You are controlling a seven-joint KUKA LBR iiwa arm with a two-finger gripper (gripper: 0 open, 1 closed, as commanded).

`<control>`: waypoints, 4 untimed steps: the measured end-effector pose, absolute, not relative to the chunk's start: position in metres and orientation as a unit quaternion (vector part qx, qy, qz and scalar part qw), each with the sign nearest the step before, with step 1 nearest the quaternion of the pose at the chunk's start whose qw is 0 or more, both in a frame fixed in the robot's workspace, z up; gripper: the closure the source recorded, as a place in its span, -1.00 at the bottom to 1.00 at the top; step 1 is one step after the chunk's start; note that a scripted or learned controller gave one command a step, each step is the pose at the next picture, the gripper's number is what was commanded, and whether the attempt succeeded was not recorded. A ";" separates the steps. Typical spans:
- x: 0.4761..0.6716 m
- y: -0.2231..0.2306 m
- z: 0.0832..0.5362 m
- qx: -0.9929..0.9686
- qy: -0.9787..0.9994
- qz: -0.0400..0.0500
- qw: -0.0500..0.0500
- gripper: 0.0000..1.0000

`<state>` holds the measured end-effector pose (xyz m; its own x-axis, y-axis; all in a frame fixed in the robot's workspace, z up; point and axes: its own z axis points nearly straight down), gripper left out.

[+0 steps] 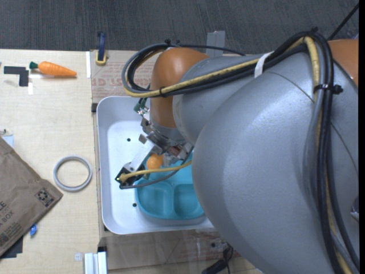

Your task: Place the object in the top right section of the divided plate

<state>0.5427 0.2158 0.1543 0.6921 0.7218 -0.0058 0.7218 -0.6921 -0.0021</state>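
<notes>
A blue divided plate lies in the white bin, and the arm covers its right and upper parts. Two of its compartments show along the near side. A small round orange object sits at the plate's upper left part, right under the gripper. The gripper hangs low over that spot, reaching in from the right. I cannot tell whether the orange object is held or rests on the plate.
The grey arm fills the right half of the view and hides the second bin. On the wooden bench to the left lie a toy carrot, a pale ring, a cardboard box and a black L-shaped piece.
</notes>
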 end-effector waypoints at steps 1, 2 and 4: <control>0.557 0.145 0.099 0.959 0.284 0.004 -0.002 1.00; 0.496 0.183 0.106 0.973 0.231 0.030 0.006 1.00; 0.520 0.204 0.148 0.977 0.213 -0.002 0.001 1.00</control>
